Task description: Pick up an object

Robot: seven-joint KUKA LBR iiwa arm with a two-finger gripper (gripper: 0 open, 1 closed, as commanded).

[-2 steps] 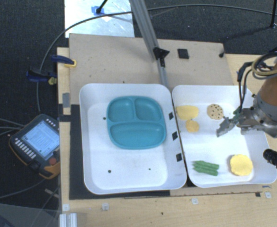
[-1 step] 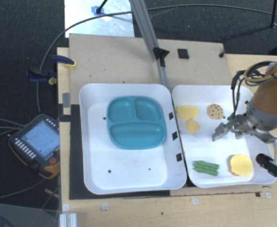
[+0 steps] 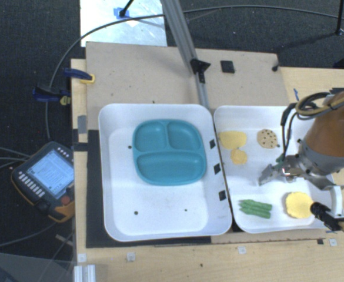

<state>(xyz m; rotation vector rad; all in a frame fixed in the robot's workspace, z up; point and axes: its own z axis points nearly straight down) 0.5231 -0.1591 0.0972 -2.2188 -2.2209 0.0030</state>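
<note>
A: List the right bin (image 3: pixel 245 117), please.

B: From my station I log five items. Item one: green beans (image 3: pixel 255 208), near the front wall, long axis running left to right, far end tipped slightly toward the front. Item two: a round yellow piece (image 3: pixel 298 205), just right of the beans. Item three: a cookie (image 3: pixel 267 138) with dark chips, toward the back. Items four and five: a larger yellow chip (image 3: pixel 232 139) and a smaller one (image 3: pixel 239 156) just in front of it, back left.

A: And the gripper?

B: The gripper (image 3: pixel 276 173) sits mid-bin, between the cookie and the beans, nothing between its fingers that I can see. Wide or narrow, I cannot tell.

A: Left bin (image 3: pixel 116 157)?

B: One teal divided plate (image 3: pixel 169 152), set toward the back, its large compartment nearest the front.
</note>
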